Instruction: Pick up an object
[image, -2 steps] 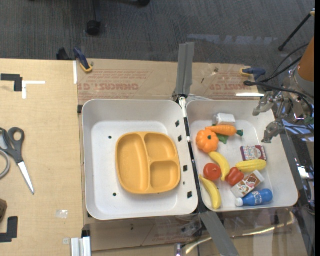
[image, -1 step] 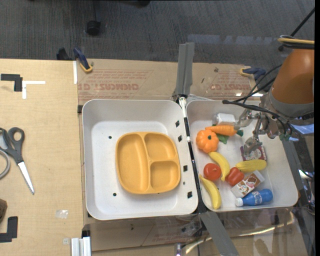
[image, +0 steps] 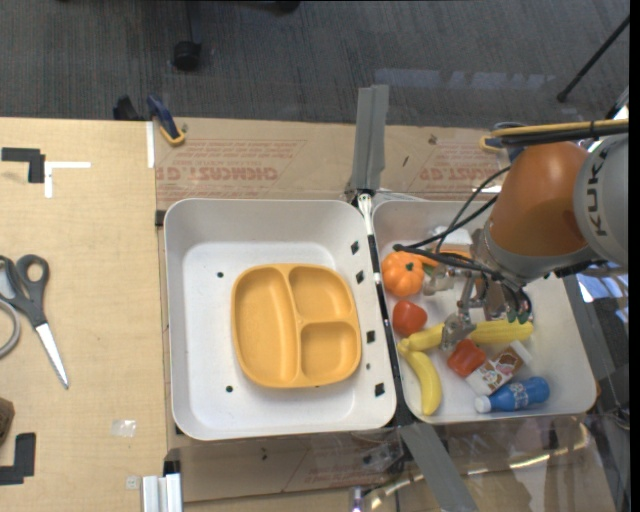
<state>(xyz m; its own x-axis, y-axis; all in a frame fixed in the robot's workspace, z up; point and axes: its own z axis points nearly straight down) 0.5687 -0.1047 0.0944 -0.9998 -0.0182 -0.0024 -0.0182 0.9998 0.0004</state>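
claw (image: 462, 328) low in right bin (image: 570, 300), grip state unclear | crowded; may nudge red block (image: 465, 357) or banana (image: 425, 375), miss

Even, bright room light falls from overhead, leaving only soft shadows. Left of the claw (image: 462, 330), the white bin (image: 200, 300) gleams pale without harsh glare, and the yellow tray (image: 296, 325) casts a faint shadow. The orange band (image: 535, 205) above the claw carries a dull sheen. Detail around the claw is slightly soft, and the carpet (image: 300, 50) beyond the desk (image: 80, 300) sits dimmer.
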